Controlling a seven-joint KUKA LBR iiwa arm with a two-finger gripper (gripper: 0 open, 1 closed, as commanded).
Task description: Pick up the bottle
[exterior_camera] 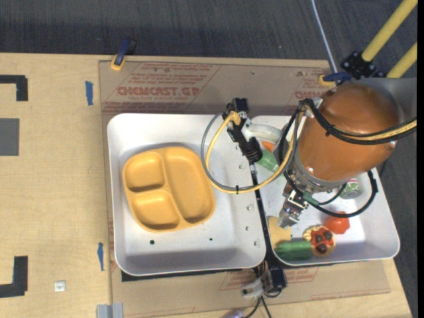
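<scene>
— Question: where is the green bottle with the pale, orange-marked top [267, 158] lying right now?
— It is lying in the shallow white right-hand bin [381, 234], near the far left corner, close to the wall the two bins are sharing. The grey arm with the orange band [348, 134] is reaching over that bin and covering part of it.
— Are the jaws gripping it?
— They are hanging under the orange band, near the middle of that bin, apart from the bottle and nearer the front. Whether they are standing open or closed, I cannot tell.
— What else is sitting there?
— A green cucumber-shaped toy [295, 247] is lying along the front wall, touching a red-and-orange piece with dark spots [321, 238]; a red rounded piece [338, 225] is sitting just behind that.
— And the other bin?
— The shallow white left-hand bin [132, 244] is holding a yellow three-compartment plastic plate [169, 189], lying flat. Both bins are resting on the pale brown tabletop [53, 177].
</scene>
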